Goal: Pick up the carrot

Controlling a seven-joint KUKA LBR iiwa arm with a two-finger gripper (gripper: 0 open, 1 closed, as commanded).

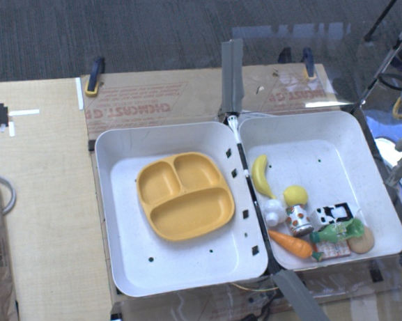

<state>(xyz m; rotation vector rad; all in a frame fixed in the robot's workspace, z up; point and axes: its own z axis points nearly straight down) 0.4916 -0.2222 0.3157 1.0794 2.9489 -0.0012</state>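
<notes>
The orange carrot (291, 244) lies at the front left of the right bin (350, 143), pointing toward the bin's left wall. A small printed can (299, 220) stands just behind it, and green packaging (339, 233) lies at its thick end.
The left bin (122, 219) holds a yellow divided plate (185, 195). In the right bin are also a banana (260, 176), a lemon (295, 195), a white item (273, 216), a black-and-white item (333, 213) and a tan round piece (361, 242). Bin walls ring the cluster.
</notes>
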